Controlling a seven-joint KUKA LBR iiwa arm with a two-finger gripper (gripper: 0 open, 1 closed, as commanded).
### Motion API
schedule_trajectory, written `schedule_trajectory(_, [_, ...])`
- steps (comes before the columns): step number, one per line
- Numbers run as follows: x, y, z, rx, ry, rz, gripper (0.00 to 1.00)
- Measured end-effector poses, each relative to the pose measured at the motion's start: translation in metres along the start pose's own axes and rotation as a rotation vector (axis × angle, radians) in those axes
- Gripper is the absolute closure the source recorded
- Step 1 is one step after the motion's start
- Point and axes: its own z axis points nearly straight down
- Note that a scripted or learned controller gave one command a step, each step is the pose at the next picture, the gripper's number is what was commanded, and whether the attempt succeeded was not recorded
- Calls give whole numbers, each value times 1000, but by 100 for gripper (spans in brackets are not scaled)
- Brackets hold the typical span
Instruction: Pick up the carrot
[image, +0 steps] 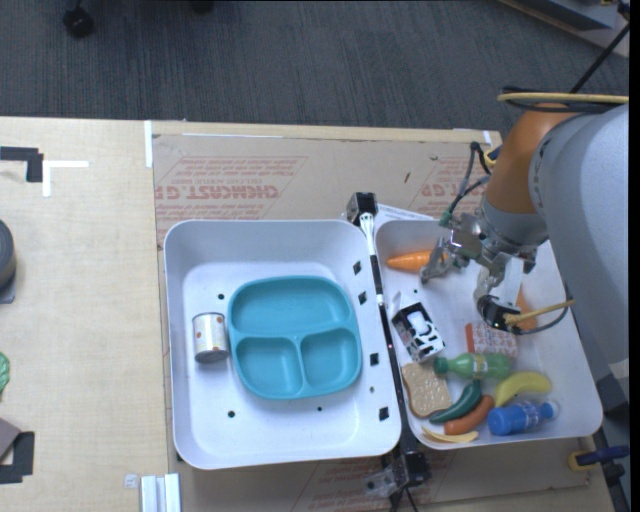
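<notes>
Small orange tapered plastic carrot lying near the far-left corner of the right white bin, just beside the claw. Probably light, stiff, slippery; best pinched mid-body. Claw spread impossible to tell.

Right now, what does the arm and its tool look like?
The arm is bulky, rounded and light grey, with an orange band above the wrist. Thin cables run along the wrist. The tool is a small metallic grey and black assembly.
</notes>
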Motion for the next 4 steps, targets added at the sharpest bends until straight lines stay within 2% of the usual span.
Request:
schedule_trajectory(1, [15,12,-3,73,-24,151,0])
schedule_trajectory(2, [30,10,-3,73,-13,501,0])
schedule_trajectory(3, [32,0,-3,49,11,729,0])
schedule_trajectory(4, [-25,-4,-3,-21,31,854,0])
